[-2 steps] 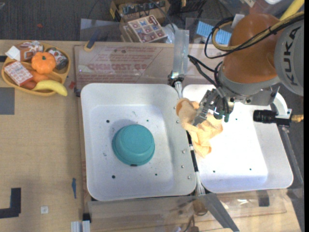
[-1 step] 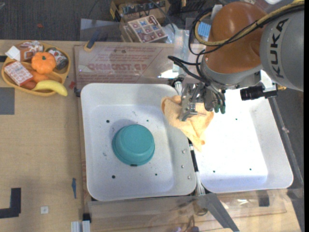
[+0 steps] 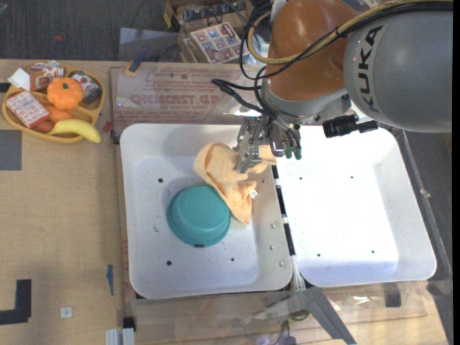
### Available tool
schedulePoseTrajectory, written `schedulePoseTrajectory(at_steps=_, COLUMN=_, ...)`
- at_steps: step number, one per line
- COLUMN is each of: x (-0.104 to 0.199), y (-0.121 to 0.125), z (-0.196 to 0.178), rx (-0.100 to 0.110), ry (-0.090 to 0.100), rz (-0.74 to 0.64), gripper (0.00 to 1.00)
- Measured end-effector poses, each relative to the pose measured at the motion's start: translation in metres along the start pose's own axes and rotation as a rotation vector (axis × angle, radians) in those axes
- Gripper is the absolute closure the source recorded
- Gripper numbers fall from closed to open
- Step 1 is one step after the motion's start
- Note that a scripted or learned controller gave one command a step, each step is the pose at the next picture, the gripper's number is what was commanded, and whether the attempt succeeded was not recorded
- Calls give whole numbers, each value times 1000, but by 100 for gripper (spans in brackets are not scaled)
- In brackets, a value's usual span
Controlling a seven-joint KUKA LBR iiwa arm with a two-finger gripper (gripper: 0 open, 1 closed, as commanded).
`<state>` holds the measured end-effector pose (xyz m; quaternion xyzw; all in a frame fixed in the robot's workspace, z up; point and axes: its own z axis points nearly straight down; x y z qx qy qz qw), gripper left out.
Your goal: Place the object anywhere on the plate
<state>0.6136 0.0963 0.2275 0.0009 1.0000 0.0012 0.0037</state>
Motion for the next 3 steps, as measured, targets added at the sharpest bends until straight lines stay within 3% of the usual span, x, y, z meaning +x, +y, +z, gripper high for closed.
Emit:
schedulePoseTrajectory(at_steps=2, x=-29, y=95, z=-2, rx=-1, ry=0, rz=-1, gripper=100)
schedulePoseTrajectory(at_steps=3, x=-30, y=95, z=-3, rx=-2, ry=-1, rz=-1, gripper=0)
